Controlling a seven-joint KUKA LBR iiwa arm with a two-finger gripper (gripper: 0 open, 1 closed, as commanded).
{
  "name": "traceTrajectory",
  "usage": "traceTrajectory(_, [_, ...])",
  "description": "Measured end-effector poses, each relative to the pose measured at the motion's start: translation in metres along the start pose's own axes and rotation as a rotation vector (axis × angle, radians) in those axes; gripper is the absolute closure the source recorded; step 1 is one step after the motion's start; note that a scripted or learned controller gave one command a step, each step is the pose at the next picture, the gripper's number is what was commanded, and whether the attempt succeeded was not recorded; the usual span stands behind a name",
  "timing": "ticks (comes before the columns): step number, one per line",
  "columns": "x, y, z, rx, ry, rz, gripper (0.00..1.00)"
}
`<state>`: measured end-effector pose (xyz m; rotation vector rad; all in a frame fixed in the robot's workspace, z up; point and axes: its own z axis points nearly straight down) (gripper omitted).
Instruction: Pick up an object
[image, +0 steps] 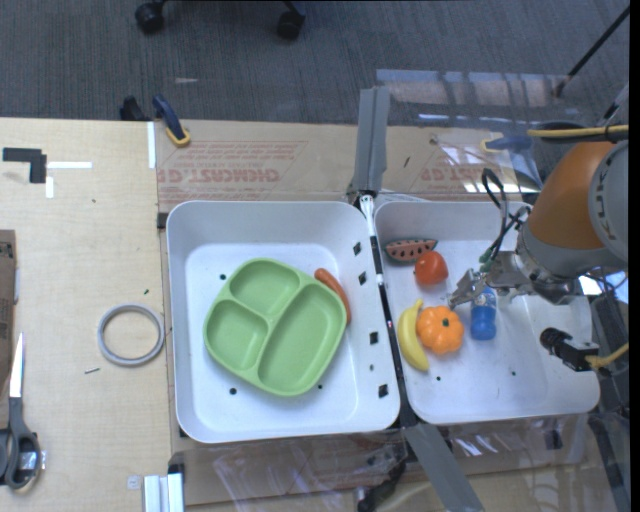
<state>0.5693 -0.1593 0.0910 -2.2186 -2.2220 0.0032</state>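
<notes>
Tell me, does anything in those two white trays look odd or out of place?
Mildly: an orange carrot-like piece is tucked against the green divided plate's right rim, lying in the left bin, while the other toy foods sit in the right bin. Nothing looks spilled or broken.

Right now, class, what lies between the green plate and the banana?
In the camera view, between green plate and banana: an orange carrot and the bins' adjoining walls.

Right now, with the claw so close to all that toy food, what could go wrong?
1. The claw hangs right by the orange pumpkin, the blue bottle and the tomato. It might bump one away instead of grabbing it.
2. The banana touches the pumpkin, so a nudge could push both.
3. The round pumpkin may slip out of a pinch.
</notes>
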Motion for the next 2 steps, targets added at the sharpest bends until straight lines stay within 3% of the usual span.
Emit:
traceTrajectory(1, [-0.001,0.0,-0.009,0.001,0.0,0.002,1.0])
traceTrajectory(2, [0.033,0.026,-0.093,-0.001,-0.001,-0.001,1.0])
